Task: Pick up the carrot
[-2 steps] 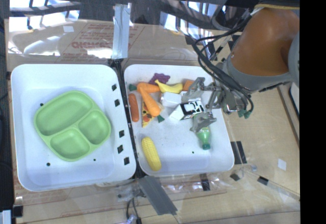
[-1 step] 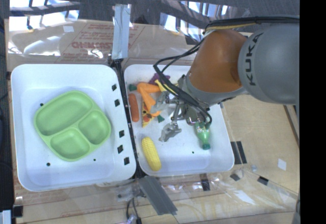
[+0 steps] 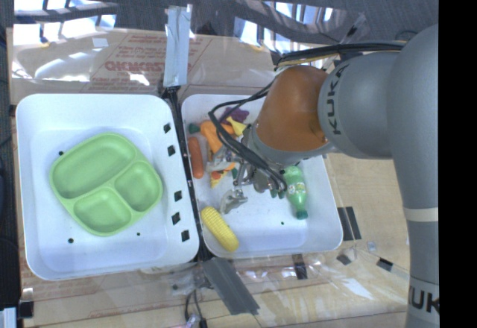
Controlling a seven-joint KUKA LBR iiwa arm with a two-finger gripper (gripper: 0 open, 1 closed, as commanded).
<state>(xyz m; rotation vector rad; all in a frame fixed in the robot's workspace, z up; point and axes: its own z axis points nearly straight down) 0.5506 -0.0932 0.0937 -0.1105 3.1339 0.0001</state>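
1. Where the gripper (image 3: 232, 200) hangs over the right bin (image 3: 322, 228), little free room: carrot (image 3: 196, 156) lies just beside the left wall, other food crowding the top.
2. One corn cob (image 3: 220, 228), one green bottle (image 3: 296, 192), one green divided plate (image 3: 107, 183) in the left bin (image 3: 37, 244).
3. "KUKA" readable on the arm (image 3: 373, 103).

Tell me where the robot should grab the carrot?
Probably around its middle, coming straight down from above. The carrot lies flat and long beside the left wall of the right bin, so the gripper should close across its narrow width, where other toy food crowds it less.
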